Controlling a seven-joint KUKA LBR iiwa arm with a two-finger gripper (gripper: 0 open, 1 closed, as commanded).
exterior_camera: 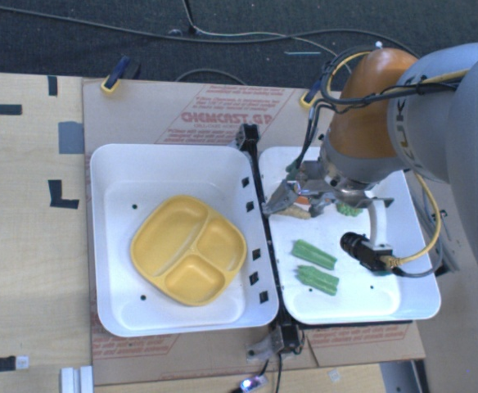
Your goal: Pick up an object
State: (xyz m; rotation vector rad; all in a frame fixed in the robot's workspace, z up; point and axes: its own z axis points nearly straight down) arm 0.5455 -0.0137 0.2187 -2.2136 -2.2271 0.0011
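My gripper hangs over the left part of the right bin, close to the divider between the bins. Its two fingers stand spread, so it is open. A small orange and white object lies just under the gap between them; I cannot tell whether they touch it. Two green stick-shaped pieces lie in the bin in front of the gripper. Another green piece peeks out from under the wrist.
The left bin holds a yellow divided plate. The grey arm with its orange band covers the back right of the right bin. A black connector with a yellow cable hangs over the bin's middle.
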